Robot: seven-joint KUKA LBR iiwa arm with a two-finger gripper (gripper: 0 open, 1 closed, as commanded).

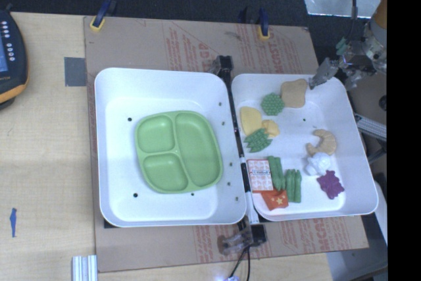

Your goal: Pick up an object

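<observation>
The tool (323, 74) hovers just right of the tan bread slice (293, 93).

desk (46, 161): wooden | cardboard sheet (197, 43): 2 clamps on far edge | pendant (10, 56): far left edge

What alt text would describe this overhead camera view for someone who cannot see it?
A robot gripper hovers at the far edge of the right white bin, which holds toy foods. The left white bin holds a green divided plate.
</observation>
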